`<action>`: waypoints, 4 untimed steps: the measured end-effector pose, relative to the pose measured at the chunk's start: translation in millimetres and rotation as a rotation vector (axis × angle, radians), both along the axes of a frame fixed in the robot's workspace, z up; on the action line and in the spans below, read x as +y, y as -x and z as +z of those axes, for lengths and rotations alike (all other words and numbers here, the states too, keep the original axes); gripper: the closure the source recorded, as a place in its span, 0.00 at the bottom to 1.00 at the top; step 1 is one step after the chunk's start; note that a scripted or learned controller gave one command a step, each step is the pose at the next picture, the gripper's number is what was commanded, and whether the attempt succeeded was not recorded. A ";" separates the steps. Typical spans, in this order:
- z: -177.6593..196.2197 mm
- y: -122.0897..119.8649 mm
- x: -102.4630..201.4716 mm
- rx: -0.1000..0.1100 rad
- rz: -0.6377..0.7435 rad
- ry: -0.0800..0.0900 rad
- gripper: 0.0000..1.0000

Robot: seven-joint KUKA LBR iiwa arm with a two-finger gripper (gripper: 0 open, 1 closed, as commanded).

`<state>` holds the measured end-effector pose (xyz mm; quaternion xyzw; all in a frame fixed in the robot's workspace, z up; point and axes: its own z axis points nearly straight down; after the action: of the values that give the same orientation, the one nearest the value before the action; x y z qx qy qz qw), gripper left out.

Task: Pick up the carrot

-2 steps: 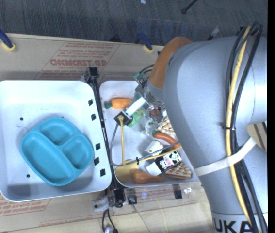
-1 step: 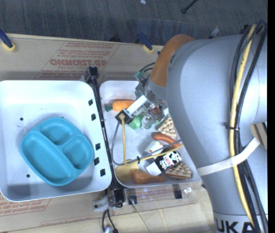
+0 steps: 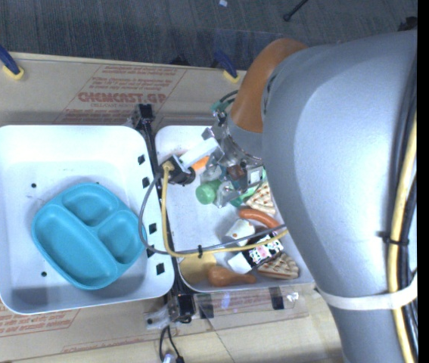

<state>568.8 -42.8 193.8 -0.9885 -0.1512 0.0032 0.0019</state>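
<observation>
At the bottom of the right bin (image 3: 170, 203) you see a waffle (image 3: 281, 266), a sausage (image 3: 225, 276) and a black-and-white packet (image 3: 263, 252). Further up, the gripper (image 3: 225, 161) sits low over the clutter; you cannot tell how its fingers stand. The carrot (image 3: 196, 161), a short orange stub, lies just left of it, near the bin's upper left. The left bin (image 3: 17, 150) holds a blue divided plate (image 3: 87, 234)

Bulky grey arm (image 3: 335, 165) with orange wrist band (image 3: 256, 89).
</observation>
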 end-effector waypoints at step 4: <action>70.4 32.6 10.2 0.000 0.871 -0.001 0.00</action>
<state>536.2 -32.6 264.2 -0.8323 -0.5543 0.0036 0.0011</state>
